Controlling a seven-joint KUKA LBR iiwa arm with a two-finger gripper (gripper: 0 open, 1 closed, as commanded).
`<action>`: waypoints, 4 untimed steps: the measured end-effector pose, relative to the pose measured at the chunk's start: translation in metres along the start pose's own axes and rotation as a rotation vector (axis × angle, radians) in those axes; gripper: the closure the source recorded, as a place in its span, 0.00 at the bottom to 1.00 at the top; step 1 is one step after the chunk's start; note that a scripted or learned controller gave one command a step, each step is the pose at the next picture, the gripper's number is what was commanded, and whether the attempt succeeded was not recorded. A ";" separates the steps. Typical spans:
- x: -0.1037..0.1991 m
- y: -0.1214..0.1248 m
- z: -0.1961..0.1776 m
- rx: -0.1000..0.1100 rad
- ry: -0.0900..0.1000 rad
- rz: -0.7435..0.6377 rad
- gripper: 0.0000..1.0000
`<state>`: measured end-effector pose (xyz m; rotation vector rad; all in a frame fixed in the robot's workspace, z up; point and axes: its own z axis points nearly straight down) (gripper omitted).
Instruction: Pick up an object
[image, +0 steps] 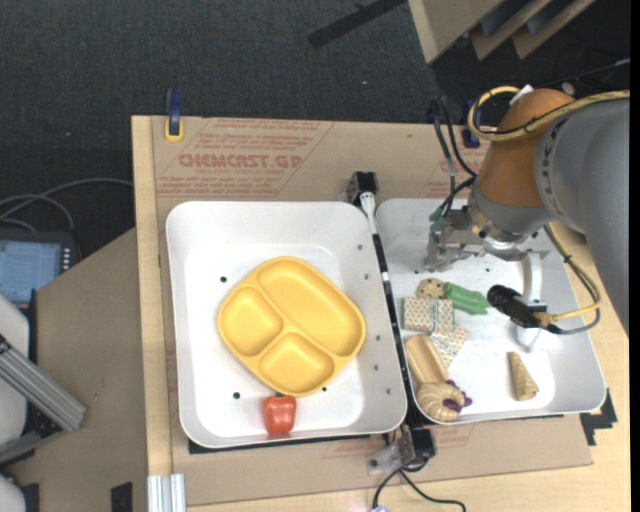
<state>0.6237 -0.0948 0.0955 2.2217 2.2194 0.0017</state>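
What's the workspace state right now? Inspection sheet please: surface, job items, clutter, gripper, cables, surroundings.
Surface: two white bins, left bin and right bin, on a brown board.
Job's things: left bin holds yellow divided plate and red pepper; right bin holds green toy, patterned cloth, tan cone, bread-like toy.
Clutter: nothing seen.
Grippers: gripper over right bin's far end; finger state unclear.
Cables: black and yellow cables by the arm.
Surroundings: dark carpet.
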 end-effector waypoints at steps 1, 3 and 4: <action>0.000 0.000 0.001 0.001 0.000 0.000 0.00; -0.043 -0.068 0.000 -0.001 -0.001 0.000 1.00; 0.030 -0.001 -0.096 -0.014 0.001 -0.011 1.00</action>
